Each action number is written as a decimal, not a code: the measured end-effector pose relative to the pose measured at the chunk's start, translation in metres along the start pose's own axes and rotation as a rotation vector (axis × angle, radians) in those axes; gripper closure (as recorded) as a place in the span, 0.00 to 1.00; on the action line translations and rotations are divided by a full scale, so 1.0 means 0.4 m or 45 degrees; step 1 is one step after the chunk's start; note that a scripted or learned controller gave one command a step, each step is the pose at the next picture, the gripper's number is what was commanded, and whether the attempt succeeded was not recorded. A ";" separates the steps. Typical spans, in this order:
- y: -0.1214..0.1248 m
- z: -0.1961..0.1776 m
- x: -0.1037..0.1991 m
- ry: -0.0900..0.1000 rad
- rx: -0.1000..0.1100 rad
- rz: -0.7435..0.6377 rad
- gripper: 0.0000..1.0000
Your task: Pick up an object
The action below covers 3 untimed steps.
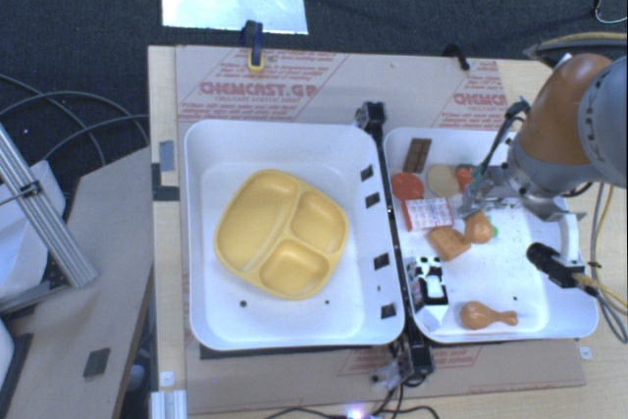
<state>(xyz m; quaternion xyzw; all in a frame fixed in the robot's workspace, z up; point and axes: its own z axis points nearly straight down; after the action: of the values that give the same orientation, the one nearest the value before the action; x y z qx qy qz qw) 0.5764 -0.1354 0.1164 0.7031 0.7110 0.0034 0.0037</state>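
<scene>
1. Two white bins sit side by side on the bench; my gripper (471, 203) hangs low over the middle of the right bin (559, 304), and I cannot tell its state from up here.
2. Nearest it are a small orange piece (479, 230) and a tan wedge (447, 242), touching each other, with a red-and-white card (428, 213) just beside them toward the bin's left wall.
3. A drumstick (488, 315) lies apart near the front edge; a brown bar (417, 154), a red disc (407, 184) and a pale disc (442, 179) crowd the back-left corner.
4. The left bin (206, 309) holds a yellow divided tray (282, 233) at its centre.
5. My worry: the pieces beneath me are packed tight, so I may nudge one aside or pinch two, and rounded toy food probably slips out.
</scene>
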 end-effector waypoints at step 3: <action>-0.195 -0.225 0.541 0.004 0.015 0.001 1.00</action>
<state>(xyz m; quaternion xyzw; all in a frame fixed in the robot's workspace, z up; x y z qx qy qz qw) 0.4949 0.0803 0.2055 0.7035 0.7107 0.0005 -0.0017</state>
